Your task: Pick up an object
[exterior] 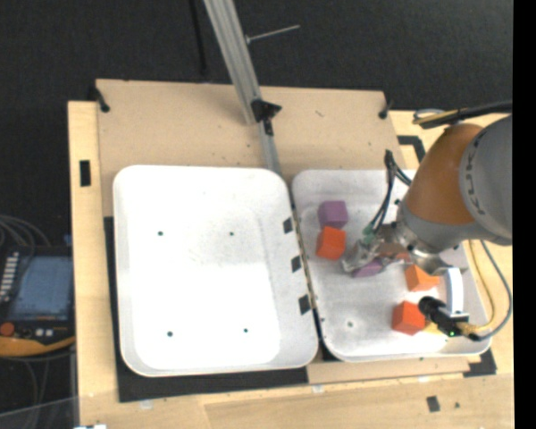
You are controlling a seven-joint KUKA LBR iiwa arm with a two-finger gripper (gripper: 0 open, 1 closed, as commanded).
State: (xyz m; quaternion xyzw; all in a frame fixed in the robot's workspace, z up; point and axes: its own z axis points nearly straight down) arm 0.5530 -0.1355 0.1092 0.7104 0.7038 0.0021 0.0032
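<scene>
Purple block (332, 212) and orange block (330, 242) sit touching near the left wall of the right bin (339, 342), just left of my gripper (361, 264); the left bin (205, 266) lies beside them across the divide. I see the gripper low over the bin floor with a small mauve piece (369, 271) at its tips; whether it grips that piece I cannot tell. Right of the tool, another orange block (419, 278) peeks from under the wrist; a third orange block (408, 317) lies nearer the front wall; the arm (451, 186) crosses above.
</scene>
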